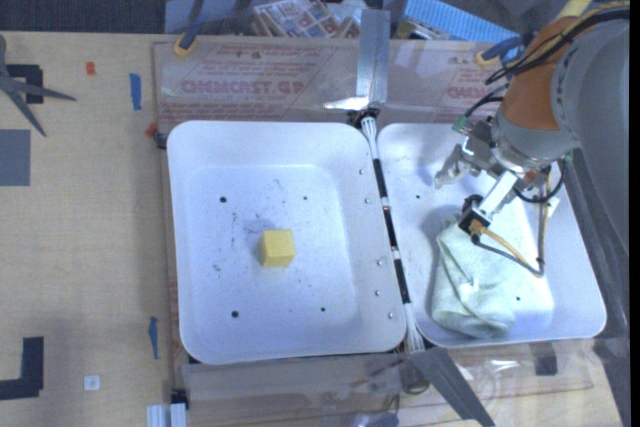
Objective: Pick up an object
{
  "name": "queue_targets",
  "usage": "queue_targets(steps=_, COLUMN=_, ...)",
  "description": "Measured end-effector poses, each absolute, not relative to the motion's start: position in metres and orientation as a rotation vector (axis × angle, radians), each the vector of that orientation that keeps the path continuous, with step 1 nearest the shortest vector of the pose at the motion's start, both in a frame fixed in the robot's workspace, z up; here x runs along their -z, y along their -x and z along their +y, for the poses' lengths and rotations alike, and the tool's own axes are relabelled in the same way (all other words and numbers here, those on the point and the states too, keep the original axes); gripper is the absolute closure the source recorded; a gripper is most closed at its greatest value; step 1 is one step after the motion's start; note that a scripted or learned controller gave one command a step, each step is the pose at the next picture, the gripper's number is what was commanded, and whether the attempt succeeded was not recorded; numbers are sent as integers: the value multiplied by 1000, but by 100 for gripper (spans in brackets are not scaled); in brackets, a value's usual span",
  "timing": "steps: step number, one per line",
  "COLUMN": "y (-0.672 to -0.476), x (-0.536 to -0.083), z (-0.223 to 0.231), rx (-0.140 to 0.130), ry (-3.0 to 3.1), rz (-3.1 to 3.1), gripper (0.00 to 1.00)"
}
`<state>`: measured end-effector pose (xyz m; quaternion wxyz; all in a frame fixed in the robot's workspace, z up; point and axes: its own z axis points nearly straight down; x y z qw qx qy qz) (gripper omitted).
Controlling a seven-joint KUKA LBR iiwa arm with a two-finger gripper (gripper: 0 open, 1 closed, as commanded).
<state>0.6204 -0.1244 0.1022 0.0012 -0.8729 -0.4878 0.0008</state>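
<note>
A small yellow cube (277, 248) lies near the middle of the left bin (200, 155). A crumpled white cloth (478, 287) fills the near part of the right bin (580, 315). My gripper (447, 169) hangs over the far part of the right bin, just beyond the cloth and well to the right of the cube. I see nothing held in it. The grey arm with its orange band (530, 95) reaches in from the right.
A metal divider (388, 225) runs between the two bins. A clear plastic sheet and a metal post (374, 55) stand behind them. The wooden bench (80, 215) stretches off to the left, with clutter beyond the far edge.
</note>
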Motion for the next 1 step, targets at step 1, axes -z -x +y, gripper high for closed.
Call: queue_targets(steps=1, y=-595, x=-88, z=-96, rx=7, ry=2861, rz=-1306, gripper=0)
